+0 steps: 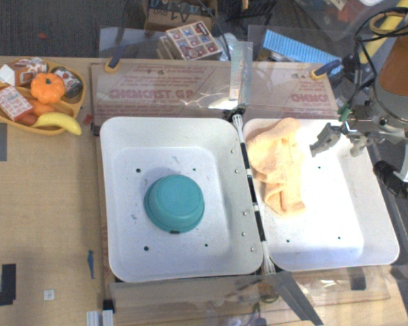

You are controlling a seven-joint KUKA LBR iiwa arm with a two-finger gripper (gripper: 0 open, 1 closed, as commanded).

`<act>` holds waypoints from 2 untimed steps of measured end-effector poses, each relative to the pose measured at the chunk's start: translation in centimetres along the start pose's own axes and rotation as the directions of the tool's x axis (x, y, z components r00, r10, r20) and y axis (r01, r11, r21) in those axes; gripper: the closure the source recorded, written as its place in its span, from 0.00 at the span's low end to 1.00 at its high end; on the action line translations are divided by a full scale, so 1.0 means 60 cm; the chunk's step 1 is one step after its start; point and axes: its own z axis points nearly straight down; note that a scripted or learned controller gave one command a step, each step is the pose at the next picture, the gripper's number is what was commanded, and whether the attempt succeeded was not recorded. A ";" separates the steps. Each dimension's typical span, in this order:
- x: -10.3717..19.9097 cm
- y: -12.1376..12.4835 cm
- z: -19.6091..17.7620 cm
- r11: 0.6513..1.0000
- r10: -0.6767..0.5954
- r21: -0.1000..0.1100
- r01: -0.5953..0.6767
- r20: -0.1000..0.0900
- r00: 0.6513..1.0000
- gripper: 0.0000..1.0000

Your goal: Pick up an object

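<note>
Two shallow white bins (pixel 122 141) are set side by side on a bench.
An upturned teal plastic bowl (pixel 175 203) is found left; a crumpled yellow cloth (pixel 279 168) right, beside the two-finger gripper (pixel 340 141), spread wide, holding nothing.

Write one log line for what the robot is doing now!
gripper: open, above right bin | holding: nothing | cloth: right bin | bowl: left bin

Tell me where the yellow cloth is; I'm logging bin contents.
The yellow cloth lies crumpled in the right bin, against its left wall beside the divider, just left of the gripper.
</note>
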 end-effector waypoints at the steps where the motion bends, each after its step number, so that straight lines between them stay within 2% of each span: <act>1: 0.028 -0.009 0.276 0.998 -0.062 -0.015 0.062 0.002 0.998 0.00; 2: 0.024 -0.007 0.258 0.998 -0.056 -0.020 0.056 0.000 0.998 1.00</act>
